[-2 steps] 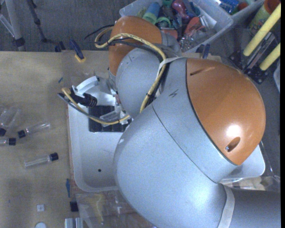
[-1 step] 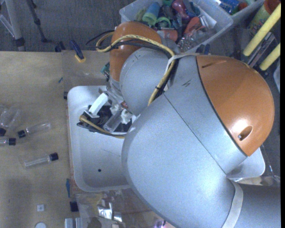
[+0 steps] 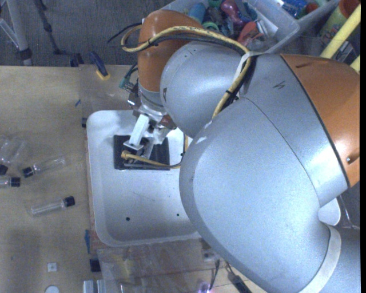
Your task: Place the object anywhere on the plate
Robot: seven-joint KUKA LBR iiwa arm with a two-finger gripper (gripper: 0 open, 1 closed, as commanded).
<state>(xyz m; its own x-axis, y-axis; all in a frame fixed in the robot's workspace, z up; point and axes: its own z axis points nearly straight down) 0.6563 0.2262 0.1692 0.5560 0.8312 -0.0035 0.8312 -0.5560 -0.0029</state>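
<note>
A flat black square plate (image 3: 160, 154) lies on the floor of the white bin (image 3: 137, 209), in the bin's far half. My gripper (image 3: 139, 143) hangs right over the plate's left part, pale and pointing down at a slant. It hides much of the plate's middle. A thin yellow strand (image 3: 150, 163) runs across the plate's near edge from the gripper towards the arm; I cannot tell whether it is cable or a loose object. The big grey and orange arm covers the right side of the view, including the bin's right side.
Several clear vials with black caps (image 3: 54, 204) lie on the wooden bench left of the bin. A blue clamp (image 3: 102, 71) sits at the bench's far edge. A clear tub of coloured items (image 3: 240, 17) stands at the back.
</note>
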